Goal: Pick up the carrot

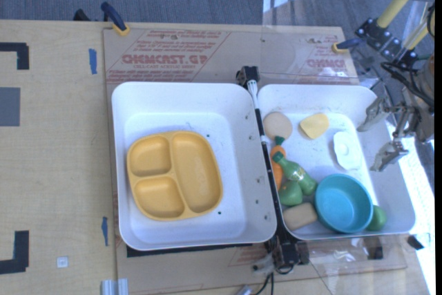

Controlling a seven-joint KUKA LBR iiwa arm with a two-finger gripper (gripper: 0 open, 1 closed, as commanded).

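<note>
At the bottom edge, nearest my camera, I see the clamp (pixel 286 255) that joins the two bins at 6 o'clock, with cables trailing from it.

My pincer (pixel 396 128) sits at 3 o'clock, over the right rim of the right bin (pixel 397 207). It is thin metal against a cluttered background, and I cannot tell whether it is parted or closed; I see nothing between its tips.

Working outward from there, just at its 9 o'clock lies a white oval piece (pixel 346 149) on the bin floor. Beyond that, towards 10 o'clock, is a yellow wedge (pixel 314 125) and a tan round piece (pixel 277 125). At 7 o'clock from the pincer stands the blue bowl (pixel 343 203), with a green item (pixel 376 217) touching its right side.

The carrot (pixel 277 161) lies against the left wall of the right bin, running 12 to 6, partly under a green vegetable (pixel 295 179). A beige piece (pixel 300 216) lies below them, touching the bowl.

Further at 9 o'clock, the left bin (pixel 138 107) holds a yellow divided plate (pixel 174 175). Both bins rest on a cardboard sheet (pixel 173 55) on the surface (pixel 48 148).
</note>
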